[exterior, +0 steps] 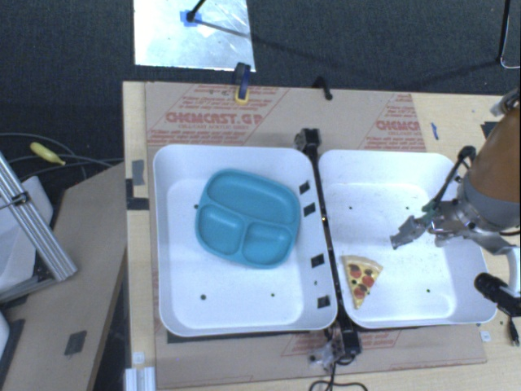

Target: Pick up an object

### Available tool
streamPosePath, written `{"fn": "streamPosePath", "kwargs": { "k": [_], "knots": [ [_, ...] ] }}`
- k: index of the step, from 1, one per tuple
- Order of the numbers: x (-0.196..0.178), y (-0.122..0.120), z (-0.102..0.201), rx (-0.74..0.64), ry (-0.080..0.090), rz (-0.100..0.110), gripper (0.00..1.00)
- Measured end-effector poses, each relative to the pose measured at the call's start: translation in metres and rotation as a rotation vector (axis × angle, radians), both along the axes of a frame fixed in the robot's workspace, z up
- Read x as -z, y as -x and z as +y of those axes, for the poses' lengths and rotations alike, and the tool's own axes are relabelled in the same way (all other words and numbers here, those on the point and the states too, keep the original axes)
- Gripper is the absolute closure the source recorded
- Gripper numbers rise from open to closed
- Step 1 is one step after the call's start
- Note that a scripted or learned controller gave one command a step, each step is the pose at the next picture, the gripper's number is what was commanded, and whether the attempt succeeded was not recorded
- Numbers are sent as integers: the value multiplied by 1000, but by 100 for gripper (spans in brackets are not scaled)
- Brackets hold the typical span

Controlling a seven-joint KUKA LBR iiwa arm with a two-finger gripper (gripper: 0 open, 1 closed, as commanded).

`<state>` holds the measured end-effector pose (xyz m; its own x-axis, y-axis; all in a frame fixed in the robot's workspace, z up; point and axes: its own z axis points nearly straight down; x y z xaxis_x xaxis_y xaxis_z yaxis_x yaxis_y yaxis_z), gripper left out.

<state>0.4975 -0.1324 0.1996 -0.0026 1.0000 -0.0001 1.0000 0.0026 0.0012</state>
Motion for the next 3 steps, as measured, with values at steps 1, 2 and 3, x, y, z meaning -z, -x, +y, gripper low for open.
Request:
{"fn": "streamPosePath", "kwargs": {
  "k": [1, 2, 3],
  "knots": [
    [42, 5, 45, -5, -2, 2, 0],
    [118, 11, 50, 2, 1, -1, 0],
    [105, 10, 49, 1, 0, -2, 100]
  ]
}}
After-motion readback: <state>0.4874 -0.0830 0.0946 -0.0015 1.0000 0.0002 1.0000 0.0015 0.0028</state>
